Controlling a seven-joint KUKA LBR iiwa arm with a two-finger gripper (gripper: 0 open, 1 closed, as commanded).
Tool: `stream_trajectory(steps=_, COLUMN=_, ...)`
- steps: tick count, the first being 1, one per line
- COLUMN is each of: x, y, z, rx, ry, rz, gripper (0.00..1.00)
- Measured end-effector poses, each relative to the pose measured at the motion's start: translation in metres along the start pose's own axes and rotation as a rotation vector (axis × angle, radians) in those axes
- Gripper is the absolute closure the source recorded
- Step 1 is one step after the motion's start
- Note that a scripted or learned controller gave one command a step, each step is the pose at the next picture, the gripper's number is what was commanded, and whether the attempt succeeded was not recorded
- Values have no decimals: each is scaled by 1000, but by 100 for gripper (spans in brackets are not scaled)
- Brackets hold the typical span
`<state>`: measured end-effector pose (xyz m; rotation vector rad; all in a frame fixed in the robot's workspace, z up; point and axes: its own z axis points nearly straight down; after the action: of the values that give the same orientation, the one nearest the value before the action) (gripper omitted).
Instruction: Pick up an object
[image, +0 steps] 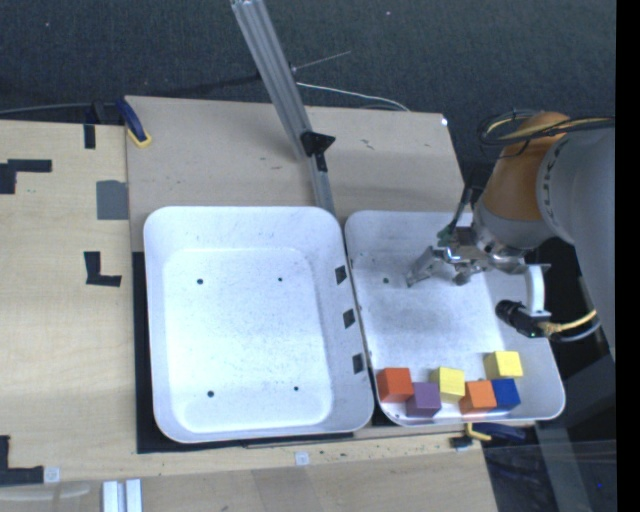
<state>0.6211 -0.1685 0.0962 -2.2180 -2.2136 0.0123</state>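
Above the right bin (400, 330), the gripper (425, 268) hangs with its jaws apart, holding nothing; well below it along the bin's near edge lie the blocks: orange (394, 382), purple (426, 397), yellow (451, 382), blue (506, 393)

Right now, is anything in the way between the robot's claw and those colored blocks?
Nothing visible is. The gripper hangs over the right bin, and bare white floor lies between it and the blocks bunched along the near edge.

Bulky grey robot arm (585, 190) with an orange band (515, 180); yellow cables loop above. Small metallic two-finger gripper (415, 277); black cable beside the wrist.
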Motion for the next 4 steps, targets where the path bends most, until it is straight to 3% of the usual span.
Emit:
stream_trajectory(steps=1, x=18, y=-33, z=-80, rx=-15, ry=0, rz=-3, gripper=0)
stream_trajectory(steps=2, x=93, y=-62, z=-103, rx=-9, ry=1, rz=-4, gripper=0)
stream_trajectory(steps=3, x=74, y=-50, z=-63, rx=-5, ry=-1, rz=-1, gripper=0)
stream_trajectory(steps=4, x=30, y=-40, z=9, rx=-6, ry=-2, rz=1, gripper=0)
